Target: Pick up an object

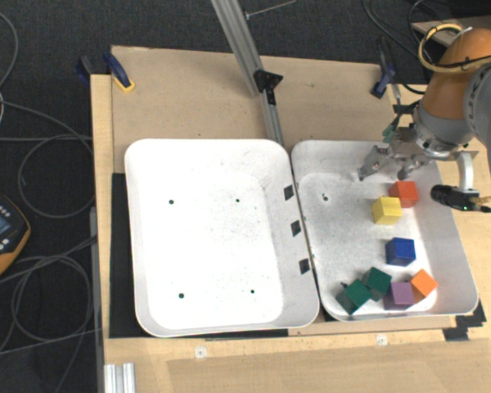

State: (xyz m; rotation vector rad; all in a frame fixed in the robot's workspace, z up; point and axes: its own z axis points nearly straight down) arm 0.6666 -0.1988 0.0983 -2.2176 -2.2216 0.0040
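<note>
At the near edge of the right bin [454, 244], a cluster of blocks lies along the front wall: two dark green blocks [366, 289] touching each other, a purple block [402, 294] just beside them, and an orange block [424, 282] touching the purple one on its right. Slightly farther back, a blue block [400, 250] sits alone, apart from the cluster. Beyond it, near the middle of the bin, a yellow block [386, 210] rests on the floor, with a red-orange block [406, 191] just beside it at its far right corner.

Farther still, the gripper [386, 167] hangs over the far portion of the right bin, above and just behind the red-orange block. Its fingers are spread apart, pointing downward, with nothing between them. The grey arm with its orange band [466, 51] enters from the right.

The left bin [143, 219] stands alongside, touching the right bin along their shared edge. A grey metal strut [244, 43] rises at a slant from behind the junction of both bins.
</note>
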